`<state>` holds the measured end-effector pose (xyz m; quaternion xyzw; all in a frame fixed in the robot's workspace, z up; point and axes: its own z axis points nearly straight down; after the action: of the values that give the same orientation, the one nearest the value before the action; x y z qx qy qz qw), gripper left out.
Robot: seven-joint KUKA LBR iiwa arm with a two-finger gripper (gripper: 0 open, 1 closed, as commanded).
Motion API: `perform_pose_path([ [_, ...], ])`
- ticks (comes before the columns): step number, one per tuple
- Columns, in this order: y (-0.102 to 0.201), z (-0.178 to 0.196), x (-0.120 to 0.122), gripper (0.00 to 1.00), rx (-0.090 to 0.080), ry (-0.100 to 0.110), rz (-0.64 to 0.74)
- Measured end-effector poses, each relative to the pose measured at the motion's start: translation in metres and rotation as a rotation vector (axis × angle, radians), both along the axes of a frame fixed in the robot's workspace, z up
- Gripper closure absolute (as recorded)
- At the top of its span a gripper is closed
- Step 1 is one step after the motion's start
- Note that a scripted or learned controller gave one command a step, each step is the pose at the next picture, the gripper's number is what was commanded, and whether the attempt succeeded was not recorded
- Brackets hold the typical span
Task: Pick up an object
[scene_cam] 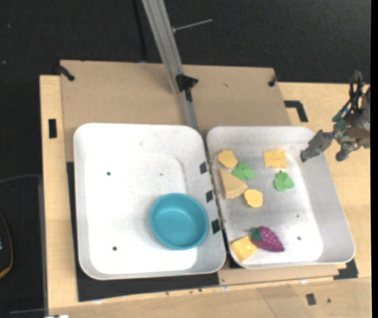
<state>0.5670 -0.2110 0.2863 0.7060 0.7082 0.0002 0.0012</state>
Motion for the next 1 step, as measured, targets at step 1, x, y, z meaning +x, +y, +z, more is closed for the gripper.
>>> perform_pose_path([
  [1,0.0,0.0,0.0,0.0,0.0,0.0,0.0],
])
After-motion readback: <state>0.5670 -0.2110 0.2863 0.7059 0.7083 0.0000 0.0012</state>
